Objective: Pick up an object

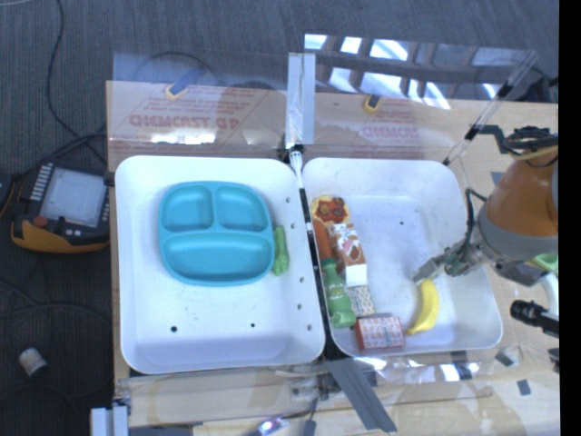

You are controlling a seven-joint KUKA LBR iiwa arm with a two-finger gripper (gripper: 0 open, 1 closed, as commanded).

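Observation:
The right bin (399, 175) holds a yellow banana (424, 305) near its front right. A small red box (379, 331) lies at the front. A row of packaged food items (339, 248) runs along its left wall, with a green item (340, 305) below them. The gripper (445, 265) hangs low over the right part of this bin, just above and right of the banana's top end. The arm's orange band (525, 193) is at the right edge. In the left bin (172, 334) a blue divided plate (216, 232) lies flat, with a green piece (280, 250) beside its right rim.
Clear plastic panels (300, 98) stand behind both bins on a wooden bench. A yellow and black handheld device (59, 209) lies on the floor at the left. Cables cross the carpet at the upper left.

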